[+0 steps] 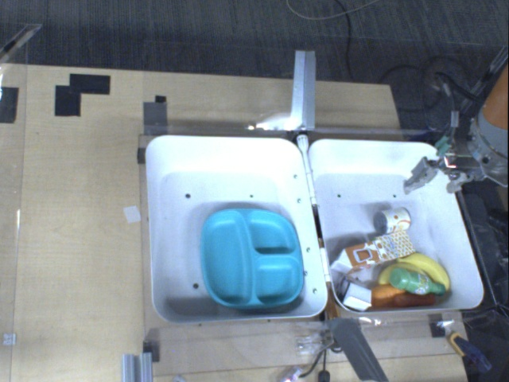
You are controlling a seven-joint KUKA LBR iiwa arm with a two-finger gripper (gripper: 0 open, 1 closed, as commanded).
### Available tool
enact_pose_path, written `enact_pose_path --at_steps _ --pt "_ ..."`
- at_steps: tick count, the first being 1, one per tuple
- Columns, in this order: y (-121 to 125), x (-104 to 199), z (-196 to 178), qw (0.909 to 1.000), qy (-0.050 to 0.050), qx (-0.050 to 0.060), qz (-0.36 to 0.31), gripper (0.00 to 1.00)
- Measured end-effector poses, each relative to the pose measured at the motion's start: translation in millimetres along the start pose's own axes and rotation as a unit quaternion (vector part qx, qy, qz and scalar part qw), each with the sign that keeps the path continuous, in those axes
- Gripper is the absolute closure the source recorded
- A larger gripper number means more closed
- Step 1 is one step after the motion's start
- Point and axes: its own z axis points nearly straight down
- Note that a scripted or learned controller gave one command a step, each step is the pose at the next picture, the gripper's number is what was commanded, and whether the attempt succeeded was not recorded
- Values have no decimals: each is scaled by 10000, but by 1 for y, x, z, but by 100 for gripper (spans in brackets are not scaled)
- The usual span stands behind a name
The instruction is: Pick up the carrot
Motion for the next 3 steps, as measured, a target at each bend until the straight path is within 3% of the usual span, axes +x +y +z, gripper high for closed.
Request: enact_pose_path --at_steps 1,2,3 --pt "-57 86 88 10000 3 9 23 0" --pt "-59 74 144 9990 -16 -96 436 0" --pt "-54 80 142 9790 -1 -158 2033 0"
